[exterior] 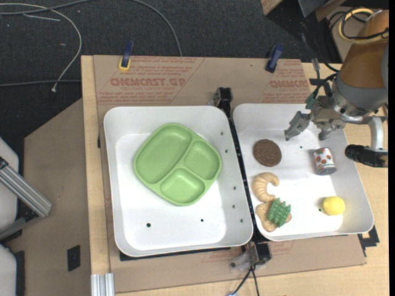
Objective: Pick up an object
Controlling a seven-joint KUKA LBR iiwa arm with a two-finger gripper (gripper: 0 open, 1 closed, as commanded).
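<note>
The right bin (364,190) holds a brown round cookie (267,152), a small red-and-white can (323,160), a yellow lemon (333,206), a tan croissant (266,185) and a green leafy toy on a tan piece (275,214). My gripper (310,128) hovers over the bin's back part, above and between the cookie and the can. Its fingers (295,127) are spread apart, with nothing between them.
The left bin (117,165) carries a green divided plate (178,163). Both bins rest on a cardboard sheet (99,85) held by blue clamps (126,54) at the back. A black divider (233,147) runs between the bins.
</note>
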